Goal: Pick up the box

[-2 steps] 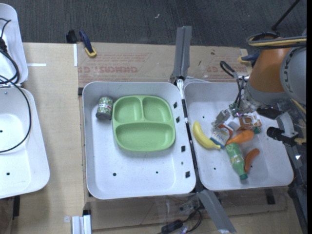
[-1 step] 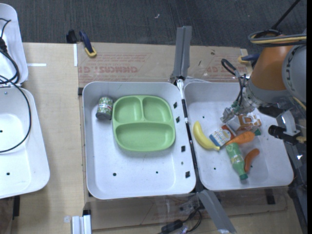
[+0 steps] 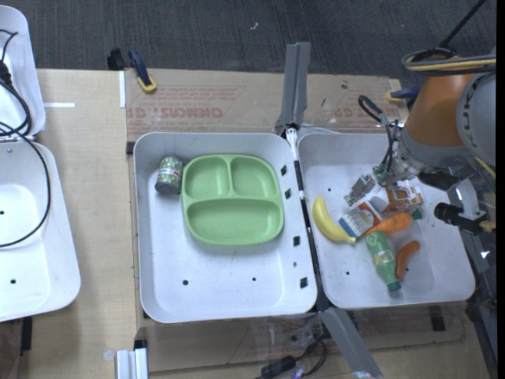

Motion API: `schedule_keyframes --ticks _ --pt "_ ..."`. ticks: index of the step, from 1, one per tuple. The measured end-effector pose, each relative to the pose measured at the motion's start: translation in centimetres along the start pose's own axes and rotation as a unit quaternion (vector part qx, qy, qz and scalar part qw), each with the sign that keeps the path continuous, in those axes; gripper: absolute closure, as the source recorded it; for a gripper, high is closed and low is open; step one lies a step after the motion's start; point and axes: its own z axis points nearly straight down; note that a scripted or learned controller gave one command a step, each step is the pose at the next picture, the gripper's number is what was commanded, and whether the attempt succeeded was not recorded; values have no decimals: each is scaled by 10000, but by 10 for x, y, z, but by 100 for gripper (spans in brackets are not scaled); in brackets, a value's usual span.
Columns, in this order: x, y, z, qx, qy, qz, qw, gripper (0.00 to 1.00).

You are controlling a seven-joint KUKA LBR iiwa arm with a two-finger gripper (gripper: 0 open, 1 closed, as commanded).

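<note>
Right now my gripper (image 3: 364, 188) hangs low over the right bin (image 3: 335, 279), metal fingers angled down and to the left; whether they are parted or closed I cannot tell from this slant. The box (image 3: 361, 220) lies just below and slightly left of the fingertips, very near, though contact is unclear. It is a small flat carton, white with blue and orange print, lying on the bin floor. Its long axis runs diagonally, from lower left near the banana (image 3: 327, 221) up toward the right under my wrist. The banana is yellow, smooth, curved, touching or just beside the box's left end. A carrot (image 3: 390, 224), orange and tapered, lies against the box's right side. Below sits a green bottle (image 3: 383, 261), glossy plastic, pointing down-right, with a second orange piece (image 3: 406, 256) just beside it. A red-and-white packet (image 3: 404, 197) sits behind the carrot, partly under my arm. The left bin (image 3: 217, 287) holds a green divided plate (image 3: 233, 199), matte, rounded, and a small can (image 3: 169, 174) on its side just left of it.
</note>
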Motion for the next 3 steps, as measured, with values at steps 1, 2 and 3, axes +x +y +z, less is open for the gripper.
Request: schedule_keyframes --ticks 1,2,3 --pt "32 -11 10 17 12 -206 9998 0" --pt "43 -15 10 16 14 -679 9977 0" --pt "44 -9 9 4 2 -1024 9947 0"
